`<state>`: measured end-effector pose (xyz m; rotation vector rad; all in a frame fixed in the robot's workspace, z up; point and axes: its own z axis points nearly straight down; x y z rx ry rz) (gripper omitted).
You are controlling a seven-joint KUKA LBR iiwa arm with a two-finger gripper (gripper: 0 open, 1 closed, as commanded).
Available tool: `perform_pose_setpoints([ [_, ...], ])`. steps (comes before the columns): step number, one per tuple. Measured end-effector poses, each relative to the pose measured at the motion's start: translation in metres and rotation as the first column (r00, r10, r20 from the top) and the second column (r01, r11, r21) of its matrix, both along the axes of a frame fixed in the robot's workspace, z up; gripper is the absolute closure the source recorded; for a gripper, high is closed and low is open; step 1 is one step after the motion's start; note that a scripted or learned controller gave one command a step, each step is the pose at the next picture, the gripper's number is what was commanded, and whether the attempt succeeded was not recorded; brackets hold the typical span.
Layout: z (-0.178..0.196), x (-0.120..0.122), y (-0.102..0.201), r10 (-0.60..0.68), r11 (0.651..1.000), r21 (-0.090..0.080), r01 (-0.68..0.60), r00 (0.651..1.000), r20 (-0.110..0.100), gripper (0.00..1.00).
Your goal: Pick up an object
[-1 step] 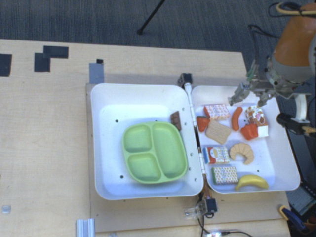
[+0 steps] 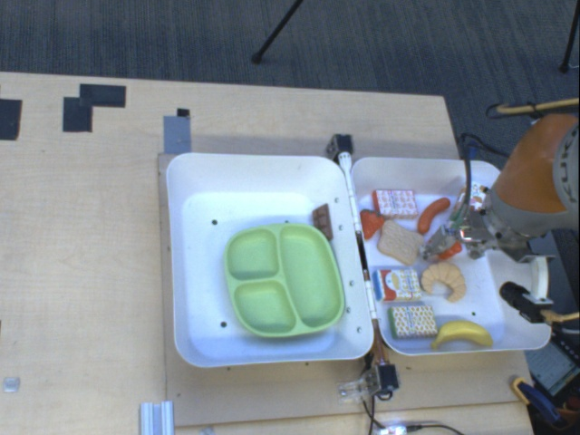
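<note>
The right bin [image 2: 512, 329] holds several toy foods. A tan bread slice [image 2: 397, 241] lies near its middle, with a croissant [image 2: 444, 280] below it and to the right. My gripper [image 2: 446, 240] hangs low over the bin, between the bread slice and the croissant, just above the croissant's upper edge. A red sausage [image 2: 434, 211] lies up and left of the gripper. The arm's grey wrist and orange band [image 2: 539, 175] reach in from the right and hide part of the bin's right side.
Also in the right bin are a red and white box [image 2: 394, 201], a red piece [image 2: 371, 223], a small carton [image 2: 398, 285], a green-yellow box [image 2: 412, 320] and a banana [image 2: 463, 335]. The left bin [image 2: 195, 243] holds a green divided plate [image 2: 284, 280] and a small brown piece [image 2: 321, 216].
</note>
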<state>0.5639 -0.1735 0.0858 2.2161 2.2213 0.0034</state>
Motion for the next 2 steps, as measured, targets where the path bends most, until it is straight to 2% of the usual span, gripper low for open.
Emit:
perform_pose_setpoints([
  [1, 0.012, 0.002, 0.001, 0.002, 1.000, -0.001, -0.002, 1.000, 0.006, 1.00],
  [2, 0.113, -0.016, 0.082, 0.003, 1.000, 0.002, -0.003, 1.000, -0.001, 1.00],
])
